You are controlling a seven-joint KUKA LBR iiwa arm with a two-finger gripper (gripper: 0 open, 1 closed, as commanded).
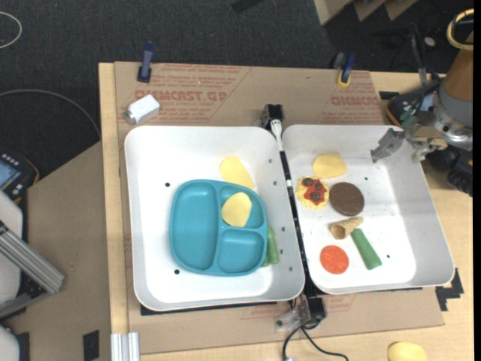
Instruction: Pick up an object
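Bins (150,201) white. Divided tray (197,228) teal. Chips (237,209) pale yellow. Disc (346,198) brown. Round piece (334,259) red-orange. Stick (367,248) green. Worktop (113,111) tan cardboard, red lettering.

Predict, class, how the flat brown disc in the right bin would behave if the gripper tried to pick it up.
The brown disc lies flat, so it probably won't roll. Its low profile likely gives the gripper little edge to pinch, so it may slide instead. It looks like small, stiff toy food, probably light.

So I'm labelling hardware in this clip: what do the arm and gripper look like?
The arm enters at the right edge: a grey rounded wrist under an orange-tan band, with thin cables bundled beside it. The gripper is small, grey metal, with angular fingers.
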